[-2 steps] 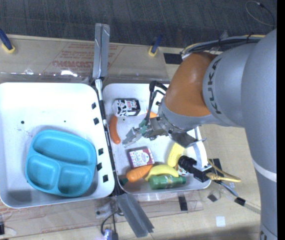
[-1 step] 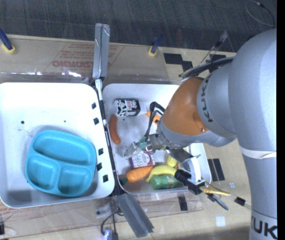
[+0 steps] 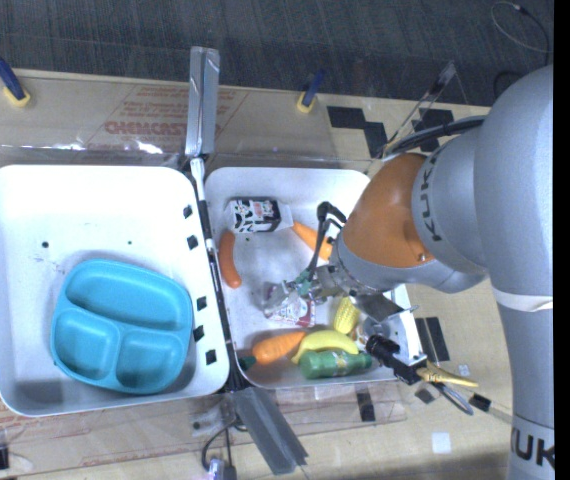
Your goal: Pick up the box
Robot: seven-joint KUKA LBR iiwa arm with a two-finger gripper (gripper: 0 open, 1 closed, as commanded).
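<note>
Two shallow white plastic bins sit side by side on the cardboard-covered desk [image 3: 265, 103]. The left bin [image 3: 25, 198] holds a light blue plastic tray with three compartments [image 3: 120, 323], lying toward the bin's 6 o'clock side.

The right bin [image 3: 285, 180] carries the clutter. The small white box with black printed markings [image 3: 254, 214] lies near the bin's 11 o'clock corner, flat on the floor of the bin and apart from the other things. Just below it, at about 9 o'clock in the bin, lies an orange sausage-shaped toy [image 3: 229, 259], close to the bin's left wall. A smaller orange carrot-like piece [image 3: 306, 234] lies to the right of the box. Along the 6 o'clock edge are an orange toy carrot [image 3: 277, 347], a yellow banana [image 3: 326, 343] touching it, a green bottle-shaped thing [image 3: 336, 365] just under the banana, and a yellow corn-like piece [image 3: 345, 316] above the banana.

The grey arm with its orange band [image 3: 390, 228] reaches in from 3 o'clock and bends over the bin's right half. Its pincer [image 3: 298, 296] sits low over the middle of the bin, well apart from the box, at a crumpled silvery wrapper [image 3: 281, 304]. Whether the pincer is apart or together I cannot tell; the blur and clutter hide it.
</note>
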